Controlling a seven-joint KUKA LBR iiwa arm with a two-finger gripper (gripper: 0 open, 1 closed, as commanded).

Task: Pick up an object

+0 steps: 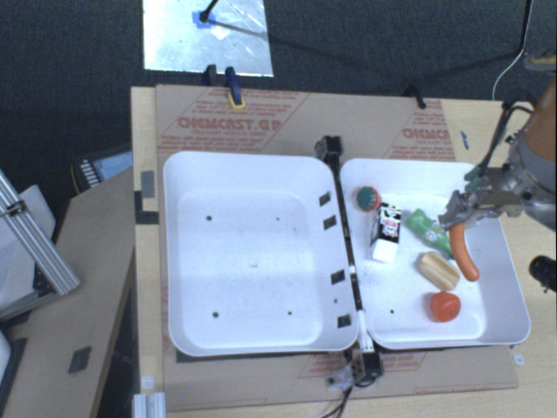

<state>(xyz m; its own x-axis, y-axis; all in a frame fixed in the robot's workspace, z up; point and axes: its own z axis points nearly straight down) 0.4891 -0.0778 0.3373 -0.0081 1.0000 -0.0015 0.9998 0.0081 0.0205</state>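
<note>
My gripper (456,217) hangs over the right part of the right bin (500,320), its fingers closed on the upper end of an orange carrot-shaped toy (466,256). The carrot slants down and to the right from the fingertips. Just left of it lie a green object (425,227) and a tan bread roll (438,271). A red tomato-like piece (445,306) sits nearer the front. Farther left are a black-and-white carton (388,222), a white block (384,252) and a small red-and-green ball (367,198).
The left bin (187,320) adjoins the right one along a black divider (344,251). Both rest on a cardboard sheet (261,120). A cable (500,85) runs down towards the arm at the right. Metal rails (30,242) stand off the bench at the left.
</note>
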